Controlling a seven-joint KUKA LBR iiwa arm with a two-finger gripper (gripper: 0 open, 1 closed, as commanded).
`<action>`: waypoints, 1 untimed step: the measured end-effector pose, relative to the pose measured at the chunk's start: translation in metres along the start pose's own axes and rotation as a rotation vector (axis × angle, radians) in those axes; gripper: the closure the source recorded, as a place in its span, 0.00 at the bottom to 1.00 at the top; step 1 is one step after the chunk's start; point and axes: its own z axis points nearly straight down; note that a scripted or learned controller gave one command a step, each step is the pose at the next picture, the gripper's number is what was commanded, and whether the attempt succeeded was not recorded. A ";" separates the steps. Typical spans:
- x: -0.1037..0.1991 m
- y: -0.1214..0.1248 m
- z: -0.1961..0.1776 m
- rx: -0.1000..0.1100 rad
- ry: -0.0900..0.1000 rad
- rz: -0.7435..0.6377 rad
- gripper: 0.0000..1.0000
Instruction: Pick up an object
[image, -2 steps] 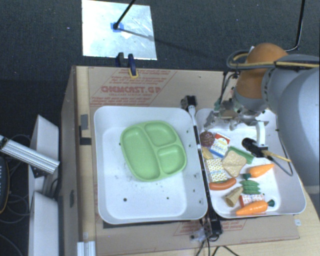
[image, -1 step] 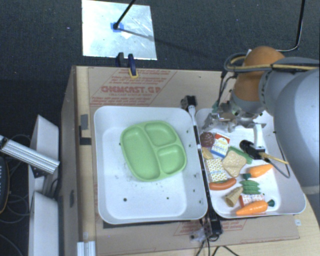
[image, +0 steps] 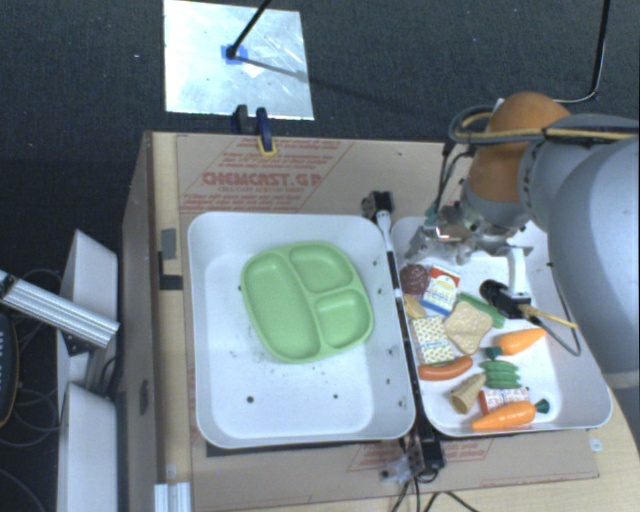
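Note:
My gripper (image: 436, 238) hangs over the far left corner of the right bin (image: 585, 400), just above the toy food there. Nothing shows between its fingers. Closest to it are a dark round cookie (image: 414, 276) and a blue, white and red packet (image: 441, 291). Further forward lie a tan cracker (image: 467, 323), a checkered waffle (image: 431, 341), a red sausage (image: 445, 369) and an orange carrot (image: 518, 341). At the near end sit a green pea pod (image: 500, 373), a cone (image: 465, 393) and a second carrot (image: 503, 417).
The left bin (image: 225, 400) bears a green divided plate (image: 307, 300). The grey arm (image: 590, 190) with its orange band (image: 515, 130) covers the right bin's far right corner. A ridge (image: 397, 300) separates the two bins.

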 end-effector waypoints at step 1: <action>0.000 0.001 -0.011 -0.003 0.000 -0.002 1.00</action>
